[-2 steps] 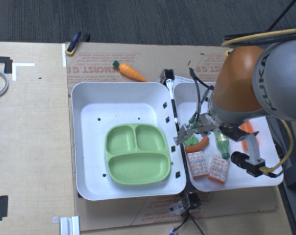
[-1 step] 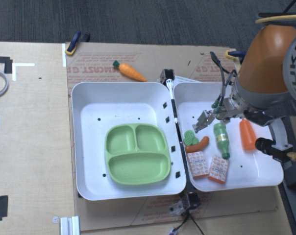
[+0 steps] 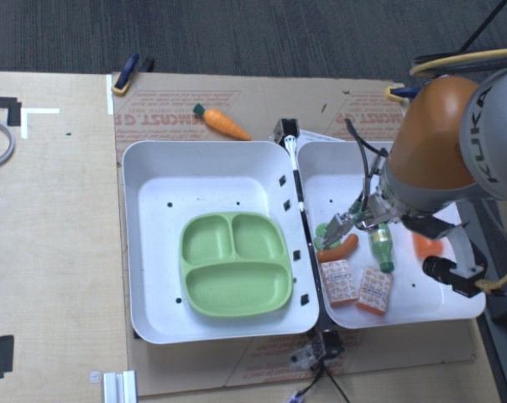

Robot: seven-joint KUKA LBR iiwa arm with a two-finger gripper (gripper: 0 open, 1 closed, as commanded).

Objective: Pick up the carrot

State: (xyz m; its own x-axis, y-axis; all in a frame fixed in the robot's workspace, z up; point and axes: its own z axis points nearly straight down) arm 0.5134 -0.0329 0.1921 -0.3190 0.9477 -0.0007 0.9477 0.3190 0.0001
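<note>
Your gripper (image 3: 347,222) sits low in the right bin (image 3: 421,309), near its left wall, with the arm (image 3: 434,141) reaching in from the right and its orange band bulking over the bin's back half. You can't tell from here whether it has hold of anything; the tip is a jumble of metal right above a small green item (image 3: 323,232) and a sausage (image 3: 337,248). Just beside it lies a green bottle (image 3: 381,247), and nearer the front edge two red-and-white packets (image 3: 357,285) lie side by side. An orange thing (image 3: 427,245) peeks out under the arm. The carrot (image 3: 222,122) you're after is well apart from all that, lying on the cardboard behind the left bin (image 3: 153,225), which holds a green divided plate (image 3: 235,264).
</note>
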